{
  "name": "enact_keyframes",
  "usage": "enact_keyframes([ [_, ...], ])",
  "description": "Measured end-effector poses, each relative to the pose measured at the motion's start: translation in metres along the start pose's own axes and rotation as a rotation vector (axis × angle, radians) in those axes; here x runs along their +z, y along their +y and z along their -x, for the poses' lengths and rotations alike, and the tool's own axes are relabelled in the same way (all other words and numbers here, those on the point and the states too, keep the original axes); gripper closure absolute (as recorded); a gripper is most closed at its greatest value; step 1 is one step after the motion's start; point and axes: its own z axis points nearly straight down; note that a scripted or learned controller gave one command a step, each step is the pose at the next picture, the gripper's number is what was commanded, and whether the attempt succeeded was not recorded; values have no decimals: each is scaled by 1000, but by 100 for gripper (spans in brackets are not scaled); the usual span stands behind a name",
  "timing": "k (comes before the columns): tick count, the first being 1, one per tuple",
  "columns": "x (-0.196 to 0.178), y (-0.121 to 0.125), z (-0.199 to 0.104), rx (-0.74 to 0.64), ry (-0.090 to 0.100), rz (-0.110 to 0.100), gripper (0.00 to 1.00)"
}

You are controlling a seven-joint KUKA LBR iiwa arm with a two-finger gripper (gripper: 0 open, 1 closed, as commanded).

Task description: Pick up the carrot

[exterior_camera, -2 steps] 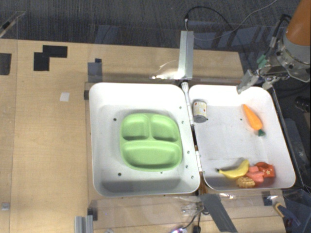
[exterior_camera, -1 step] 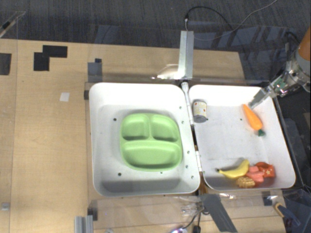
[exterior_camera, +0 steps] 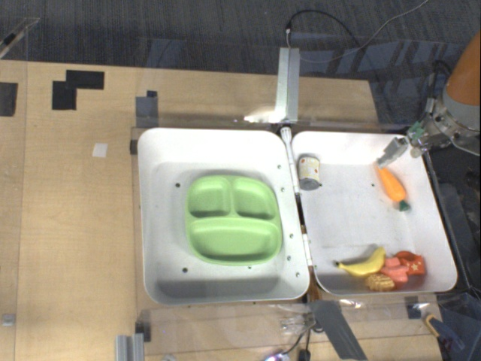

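Left bin (exterior_camera: 150, 224): a green divided plate (exterior_camera: 233, 218) lies at its centre. Right bin (exterior_camera: 346, 201): a small cylindrical can (exterior_camera: 308, 171) lies on its side at 10 o'clock, close to the shared wall. A banana (exterior_camera: 364, 263), a yellow-brown piece of toy food (exterior_camera: 380, 282) and a red item (exterior_camera: 406, 266) cluster at 5 o'clock. The carrot (exterior_camera: 391, 185) lies at 2 o'clock on the bin floor, green end pointing to 5 o'clock. The gripper (exterior_camera: 394, 152) hangs just above the carrot's orange end at 12 o'clock; its finger spread cannot be told, and no object is seen in it.
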Motion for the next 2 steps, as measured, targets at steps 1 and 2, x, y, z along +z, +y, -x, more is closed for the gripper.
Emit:
enact_keyframes([
  [1, 93, -22, -6, 256, 0, 2, 0],
  [2, 81, -19, -6, 253, -2, 9, 100],
])
